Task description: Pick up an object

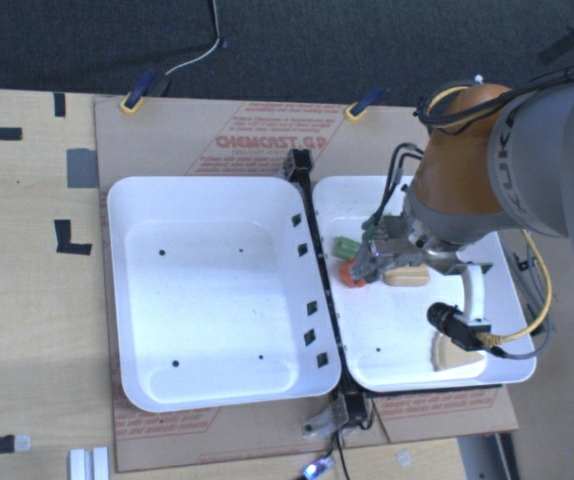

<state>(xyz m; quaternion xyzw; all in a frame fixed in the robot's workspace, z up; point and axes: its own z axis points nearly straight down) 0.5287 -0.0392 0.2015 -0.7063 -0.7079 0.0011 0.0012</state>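
The arm (487, 168), grey with an orange band, reaches into the right bin (407, 363), and its hand (375, 258) hangs low over the bin floor. A small red-orange object (353, 276) lies right at the hand's tip, with a green piece (347, 247) just beyond it toward the divider. A tan oblong block (405, 277) lies beside the hand on the arm's side. Nearer the bin's front corner rests a pale beige object (449, 353). The left bin (207, 288) sits across the divider on the wooden table (27, 288).
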